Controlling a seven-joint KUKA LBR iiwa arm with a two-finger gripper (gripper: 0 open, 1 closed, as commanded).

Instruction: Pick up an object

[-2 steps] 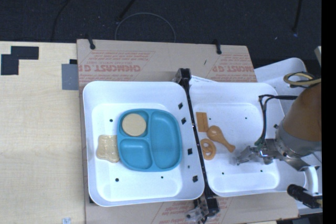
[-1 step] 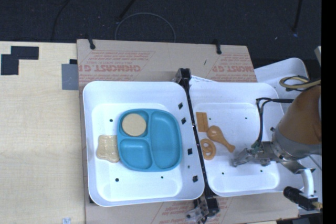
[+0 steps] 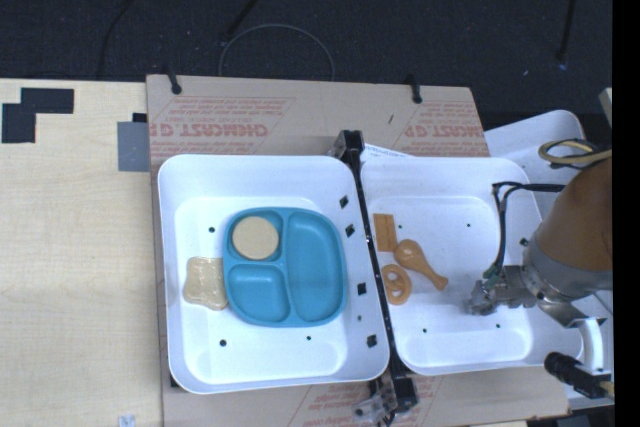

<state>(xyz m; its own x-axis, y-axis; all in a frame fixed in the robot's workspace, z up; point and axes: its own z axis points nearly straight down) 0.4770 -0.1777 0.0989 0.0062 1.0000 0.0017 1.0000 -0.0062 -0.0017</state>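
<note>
In the right bin [image 3: 440,183] lie a tan wooden spoon [image 3: 420,261], a pretzel-shaped piece [image 3: 396,284] and a small brown rectangular piece [image 3: 384,226], all on its left side. My gripper [image 3: 488,299] is low over the right part of that bin's floor, well to the right of the spoon. Nothing shows between its tips. In the left bin [image 3: 190,185] a blue divided tray [image 3: 300,265] carries a round tan cookie [image 3: 254,237] in its upper left compartment. A pale bread-like slice [image 3: 205,282] lies just left of the tray.
The arm's grey wrist and orange band [image 3: 585,225] hang over the right bin's right rim. A black divider [image 3: 365,255] runs between the two bins. Both bins rest on a cardboard sheet [image 3: 300,115]. A black cable [image 3: 505,205] loops above the gripper.
</note>
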